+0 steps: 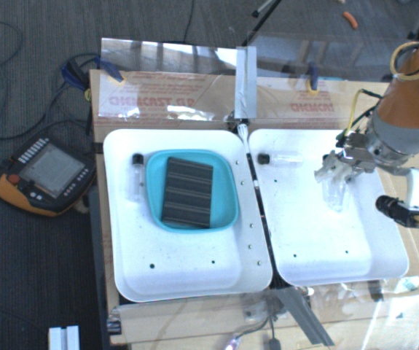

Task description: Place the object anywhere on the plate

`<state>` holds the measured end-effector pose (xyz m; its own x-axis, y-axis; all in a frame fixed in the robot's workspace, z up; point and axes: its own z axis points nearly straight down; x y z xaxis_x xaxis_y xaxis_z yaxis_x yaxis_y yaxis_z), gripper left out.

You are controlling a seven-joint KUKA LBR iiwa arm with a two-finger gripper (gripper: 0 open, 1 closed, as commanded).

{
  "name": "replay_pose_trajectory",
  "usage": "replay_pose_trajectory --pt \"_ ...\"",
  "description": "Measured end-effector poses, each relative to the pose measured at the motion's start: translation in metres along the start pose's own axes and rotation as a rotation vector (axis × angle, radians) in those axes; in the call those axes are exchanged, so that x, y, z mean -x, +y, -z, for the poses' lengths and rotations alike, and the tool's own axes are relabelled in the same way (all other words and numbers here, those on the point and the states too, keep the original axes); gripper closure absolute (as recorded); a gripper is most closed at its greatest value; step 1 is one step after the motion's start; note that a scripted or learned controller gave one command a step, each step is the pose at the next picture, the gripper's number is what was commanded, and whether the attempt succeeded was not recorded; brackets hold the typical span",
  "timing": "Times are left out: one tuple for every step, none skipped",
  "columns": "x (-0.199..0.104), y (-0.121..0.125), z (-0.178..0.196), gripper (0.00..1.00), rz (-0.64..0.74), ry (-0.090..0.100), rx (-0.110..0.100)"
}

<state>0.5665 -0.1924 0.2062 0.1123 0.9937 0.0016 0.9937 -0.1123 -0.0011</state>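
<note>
On the floor at the far left lies an orange and grey handheld controller (43, 175) with a screen, its cables trailing over the dark carpet.

The bench (158, 100) carries two shallow white bins side by side. In the left bin (187, 268) sits a light blue plate (153, 188), roughly rectangular with rounded corners, placed a little above the bin's middle. A dark grey ribbed block (187, 192) lies flat on the plate, well inside its rim and slightly tilted. Just beside the plate's left edge, a small clear tube with a black cap (137, 172) lies on the bin floor, cap toward the back.

Behind the bins, a wall of clear plastic sheet and tape (167, 79) stands along the back of the bench, with a silver taped post (245, 86) above the seam where the bins meet.

In the right bin (326, 254), another clear tube with a black cap (276, 159) lies near the upper left corner, cap toward the seam. Further right, the end effector (335, 181) hangs over the upper right part of this bin, well apart from the plate. Its pale fingers (328, 170) blur against the white floor, so whether they are spread or closed cannot be told, and nothing can be made out between them. The grey arm with its orange band (406, 97) enters from the right edge.
</note>
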Motion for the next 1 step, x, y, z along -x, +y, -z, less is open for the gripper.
replay_pose_trajectory --pt "0.0000 0.0000 0.0001 0.00 0.000 0.000 0.000"
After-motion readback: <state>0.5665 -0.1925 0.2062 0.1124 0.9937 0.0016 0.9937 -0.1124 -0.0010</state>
